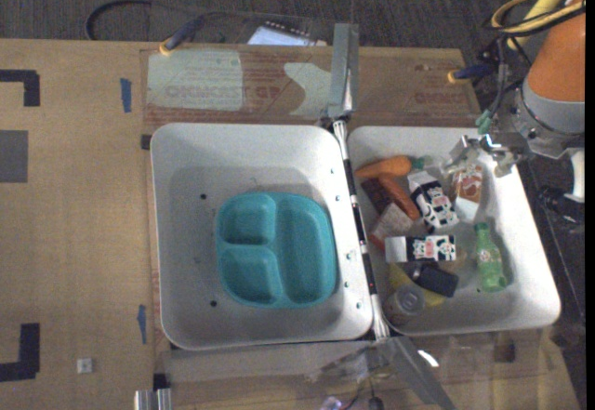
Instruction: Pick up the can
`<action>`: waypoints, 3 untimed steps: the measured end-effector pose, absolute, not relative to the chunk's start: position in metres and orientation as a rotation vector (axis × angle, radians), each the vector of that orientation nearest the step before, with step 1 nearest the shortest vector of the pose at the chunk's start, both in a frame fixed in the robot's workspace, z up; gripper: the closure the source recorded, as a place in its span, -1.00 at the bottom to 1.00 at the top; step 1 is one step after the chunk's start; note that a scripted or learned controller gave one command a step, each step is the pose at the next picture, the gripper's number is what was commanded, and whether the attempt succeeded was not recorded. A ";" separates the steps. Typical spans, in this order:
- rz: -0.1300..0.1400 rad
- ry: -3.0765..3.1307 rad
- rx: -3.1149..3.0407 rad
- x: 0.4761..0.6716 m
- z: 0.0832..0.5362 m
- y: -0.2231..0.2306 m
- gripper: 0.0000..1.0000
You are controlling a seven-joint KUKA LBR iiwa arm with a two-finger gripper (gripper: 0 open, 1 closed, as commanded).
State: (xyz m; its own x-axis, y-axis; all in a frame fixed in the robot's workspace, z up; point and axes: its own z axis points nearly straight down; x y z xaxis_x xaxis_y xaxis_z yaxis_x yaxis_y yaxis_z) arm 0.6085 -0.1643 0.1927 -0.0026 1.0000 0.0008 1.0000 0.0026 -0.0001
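The surface [74,213] spreads out far to the left of the claw [485,150], a cardboard-coloured top with blue tape marks, and carries two white bins side by side. The left bin [177,166] lies well away to the claw's left and holds a teal divided tray [276,248]. The right bin [535,278] sits directly under the claw, which hangs over its upper right corner at the end of the grey arm [553,111] with its orange band. Whether the claw is open or closed cannot be told; its tip is a pale blur against the bin and nothing can be seen held in it. Below and to the left of the claw lies the clutter: an orange carrot-like piece [389,166], a brown bar [379,197], two small cartons with cow markings [433,204] [426,249], a green bottle [488,257] almost straight below the claw, and a dark block [435,279]. The can [405,303] is the farthest of these from the claw, down at the bin's lower left corner beside the divider, seen end-on as a greyish round top, partly crowded by the dark block. As a judgement, the task is barely begun: the can lies untouched in the bin, and the claw must yet cross the bin, descend, grip and lift.
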 end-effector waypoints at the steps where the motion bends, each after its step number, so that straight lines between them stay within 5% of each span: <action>1: -0.005 -2.180 -2.266 0.559 0.086 -0.136 -1.00; 2: -0.010 -2.180 -2.270 0.560 0.098 -0.136 1.00; 3: -0.001 -2.078 -2.357 0.578 0.185 -0.084 1.00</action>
